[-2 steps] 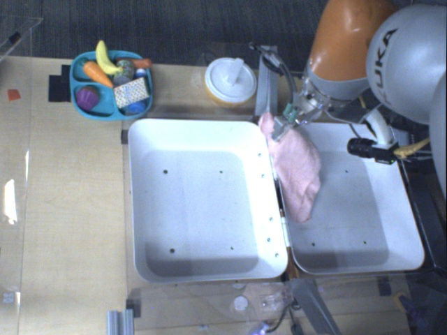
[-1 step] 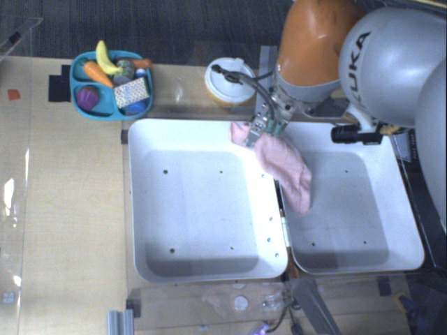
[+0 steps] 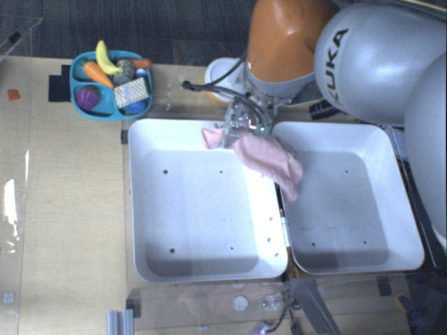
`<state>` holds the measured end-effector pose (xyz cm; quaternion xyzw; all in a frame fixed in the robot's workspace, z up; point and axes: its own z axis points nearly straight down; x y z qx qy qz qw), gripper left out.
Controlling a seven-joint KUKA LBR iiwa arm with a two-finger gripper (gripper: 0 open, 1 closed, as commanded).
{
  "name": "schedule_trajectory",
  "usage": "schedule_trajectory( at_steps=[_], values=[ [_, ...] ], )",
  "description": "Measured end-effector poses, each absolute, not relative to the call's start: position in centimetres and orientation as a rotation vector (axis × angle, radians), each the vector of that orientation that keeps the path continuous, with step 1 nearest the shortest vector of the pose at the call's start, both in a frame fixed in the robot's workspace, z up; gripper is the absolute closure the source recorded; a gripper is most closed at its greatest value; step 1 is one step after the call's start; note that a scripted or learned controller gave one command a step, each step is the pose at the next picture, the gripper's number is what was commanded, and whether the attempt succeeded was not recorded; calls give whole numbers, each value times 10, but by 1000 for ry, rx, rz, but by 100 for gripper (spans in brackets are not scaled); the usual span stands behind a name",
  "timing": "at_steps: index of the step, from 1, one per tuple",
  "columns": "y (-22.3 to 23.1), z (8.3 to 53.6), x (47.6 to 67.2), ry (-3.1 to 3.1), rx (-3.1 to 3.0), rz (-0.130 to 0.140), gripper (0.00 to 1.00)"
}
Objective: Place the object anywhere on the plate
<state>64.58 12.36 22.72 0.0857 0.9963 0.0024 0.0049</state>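
Nearest the lens, the big grey KUKA arm with its orange band (image 3: pixel 283 30) bulks over the far edge of the bench, and its two-finger gripper (image 3: pixel 246 123) hangs just above the far rim of the shallow white left bin (image 3: pixel 202 257). A soft pink cloth (image 3: pixel 269 158) is bunched up at the fingers and appears pinched between them, so the gripper looks closed on it; one small fold pokes out on the left bin's side, while the larger part droops across the divide onto the near-left corner of the shallow white right bin (image 3: pixel 356 257). The cloth seems partly lifted, not lying flat. A round white plate (image 3: pixel 222 70) sits beyond the left bin's far rim, half hidden behind the wrist. Further left of that bin stands a blue compartment tray of toy food (image 3: pixel 112 86). By my reading the pickup is done; carrying the cloth to the plate and releasing it there remain.
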Motion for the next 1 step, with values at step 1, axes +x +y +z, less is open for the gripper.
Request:
schedule_trajectory(
  at_steps=[1],
  values=[
    [124,227,646,3120,268,7,0]
  ],
)
